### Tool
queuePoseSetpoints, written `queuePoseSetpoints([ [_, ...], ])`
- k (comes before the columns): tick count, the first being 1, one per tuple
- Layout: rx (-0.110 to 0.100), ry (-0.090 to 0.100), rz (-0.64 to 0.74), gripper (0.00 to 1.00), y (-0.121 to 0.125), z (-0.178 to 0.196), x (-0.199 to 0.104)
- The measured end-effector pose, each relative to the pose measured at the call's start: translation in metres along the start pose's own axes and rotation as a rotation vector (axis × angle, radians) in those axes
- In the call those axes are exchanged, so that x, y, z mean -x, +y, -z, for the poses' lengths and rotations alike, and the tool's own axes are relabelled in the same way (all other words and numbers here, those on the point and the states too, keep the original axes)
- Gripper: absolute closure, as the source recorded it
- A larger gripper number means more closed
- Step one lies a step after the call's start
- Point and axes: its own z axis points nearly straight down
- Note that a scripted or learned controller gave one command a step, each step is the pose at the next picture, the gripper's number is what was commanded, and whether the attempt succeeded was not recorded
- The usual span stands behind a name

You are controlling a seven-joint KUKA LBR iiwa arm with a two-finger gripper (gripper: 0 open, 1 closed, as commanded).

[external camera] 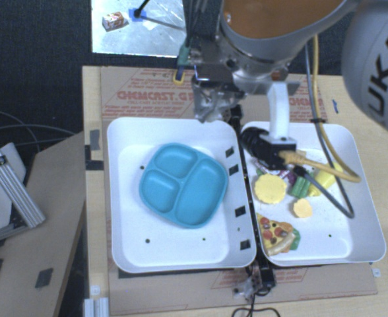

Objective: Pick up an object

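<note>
Jaws (215, 107): hang over the far rim of the left bin, near the divide between bins; blurred and dark, spread or pressed together cannot tell; nothing visible between them.
Arm (273, 12): grey with orange band, enters from upper right, looms over far edge of both bins.
Left bin (128, 243): carries blue sectioned plate (183, 184), flat, roughly centred.
Right bin (359, 236): carries toy food, clustered toward its left side.
Yellow disc (270, 189): just beside green piece (299, 187).
Small yellow round (303, 209): near disc, toward near side.
Pizza slice (277, 234): near front-left corner of right bin.
Table (148, 91): cardboard sheet beneath both bins.
</note>
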Motion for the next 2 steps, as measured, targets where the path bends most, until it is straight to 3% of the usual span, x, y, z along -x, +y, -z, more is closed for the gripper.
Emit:
queuePoseSetpoints([
  [1,0.001,0.001,0.008,1.00,-0.032,-0.052,-0.029],
  [2,0.018,0.007,0.002,1.00,-0.002,0.057,-0.026],
])
